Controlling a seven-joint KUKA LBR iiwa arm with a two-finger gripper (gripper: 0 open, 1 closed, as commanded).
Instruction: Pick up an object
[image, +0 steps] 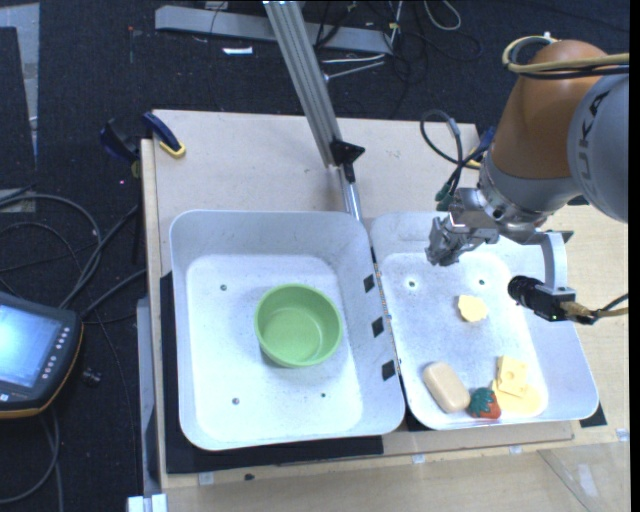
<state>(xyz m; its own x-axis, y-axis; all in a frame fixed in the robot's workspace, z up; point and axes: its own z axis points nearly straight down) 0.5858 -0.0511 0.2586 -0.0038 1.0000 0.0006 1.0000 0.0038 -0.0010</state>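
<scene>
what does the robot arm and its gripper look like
The arm is thick and rounded, grey with a broad orange band above the wrist. Black cables loop beside it. The gripper is small, dark grey metal, with a black cylindrical part on a white bracket nearby.

The bowl (298, 325) sits in the left bin (200, 300); the right bin (420, 300) holds a small lump (472, 309) mid-bin, with a bread roll (446, 386), strawberry (484, 403) and cheese wedge (518, 385) along its near edge.
</scene>
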